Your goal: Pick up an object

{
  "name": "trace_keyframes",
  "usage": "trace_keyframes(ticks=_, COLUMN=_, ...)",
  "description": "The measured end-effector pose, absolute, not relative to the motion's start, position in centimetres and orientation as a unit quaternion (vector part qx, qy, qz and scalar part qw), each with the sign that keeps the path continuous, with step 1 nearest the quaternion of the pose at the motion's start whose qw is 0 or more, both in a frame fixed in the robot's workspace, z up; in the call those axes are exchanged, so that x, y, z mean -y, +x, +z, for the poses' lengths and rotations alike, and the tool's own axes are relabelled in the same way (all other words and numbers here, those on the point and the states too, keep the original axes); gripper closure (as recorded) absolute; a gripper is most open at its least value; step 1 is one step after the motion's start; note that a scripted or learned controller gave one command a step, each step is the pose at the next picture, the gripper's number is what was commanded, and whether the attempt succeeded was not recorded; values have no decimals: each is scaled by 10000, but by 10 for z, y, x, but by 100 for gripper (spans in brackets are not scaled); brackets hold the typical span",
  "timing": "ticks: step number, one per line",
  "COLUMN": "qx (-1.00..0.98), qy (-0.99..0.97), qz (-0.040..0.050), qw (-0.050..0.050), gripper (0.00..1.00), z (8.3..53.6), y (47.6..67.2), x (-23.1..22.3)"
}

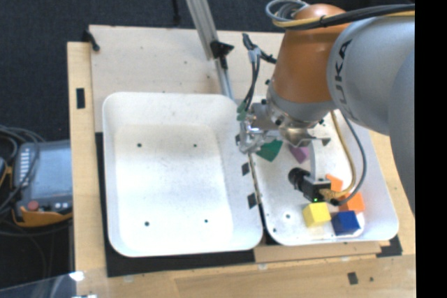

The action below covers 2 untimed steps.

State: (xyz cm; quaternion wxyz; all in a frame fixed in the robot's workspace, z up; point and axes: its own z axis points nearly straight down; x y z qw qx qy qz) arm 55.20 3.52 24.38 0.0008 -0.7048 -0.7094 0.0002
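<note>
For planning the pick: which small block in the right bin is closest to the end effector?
The green block, directly beside the end effector; the yellow, blue and orange blocks lie farther off.

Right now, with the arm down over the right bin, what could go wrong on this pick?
1. The gripper sits by the dividing wall of the right white bin; fingers may clip that rim.
2. The green block and purple block lie close under the wrist, so a closing grasp could nudge one away.
3. The yellow cube, blue cube and orange blocks cluster tightly; a grab there may catch two.
</note>
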Motion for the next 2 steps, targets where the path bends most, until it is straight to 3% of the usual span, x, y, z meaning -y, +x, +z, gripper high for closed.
trace_keyframes(ticks=1, qx=7098, qy=-7044, qz=-4, qw=13, gripper=100, z=246, y=535, x=-75)
trace_keyframes(ticks=2, qx=7071, qy=-7071, qz=-3, qw=4, gripper=0, z=246, y=536, x=-72)
